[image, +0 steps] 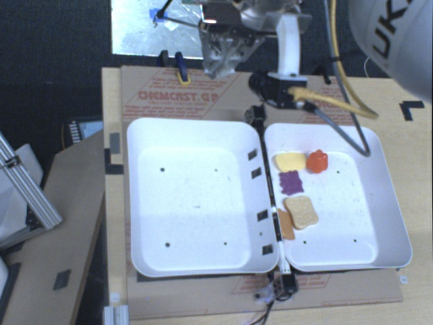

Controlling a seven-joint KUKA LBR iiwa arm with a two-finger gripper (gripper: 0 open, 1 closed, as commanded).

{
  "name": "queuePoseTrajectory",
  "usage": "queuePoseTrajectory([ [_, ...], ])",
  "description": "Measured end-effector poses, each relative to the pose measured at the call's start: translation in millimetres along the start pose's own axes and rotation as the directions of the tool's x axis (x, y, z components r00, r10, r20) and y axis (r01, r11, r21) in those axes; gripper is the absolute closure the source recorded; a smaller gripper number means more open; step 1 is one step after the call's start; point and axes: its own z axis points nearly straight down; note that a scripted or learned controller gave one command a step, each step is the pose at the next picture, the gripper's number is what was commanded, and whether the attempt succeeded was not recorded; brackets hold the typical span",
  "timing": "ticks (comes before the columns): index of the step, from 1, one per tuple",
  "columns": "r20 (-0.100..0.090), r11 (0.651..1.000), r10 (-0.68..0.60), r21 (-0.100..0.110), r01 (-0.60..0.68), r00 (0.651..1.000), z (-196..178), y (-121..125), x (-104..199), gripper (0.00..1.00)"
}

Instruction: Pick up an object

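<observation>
Hovering gripper (222, 65) beyond the bins — bread slice (302, 212) in right bin (385, 212).

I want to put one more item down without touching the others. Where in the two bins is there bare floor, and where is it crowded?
The left bin offers bare floor from wall to wall. In the right bin, the floor right of the red piece and below the bread slice is bare. Its left side by the divider is crowded: yellow piece, purple piece, bread slice.
</observation>
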Motion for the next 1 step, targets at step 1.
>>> queuePoseTrajectory([
  [1,0.005,1.000,-0.001,0.017,0.001,1.000,271.8,1.6,0.0,1.00],
])
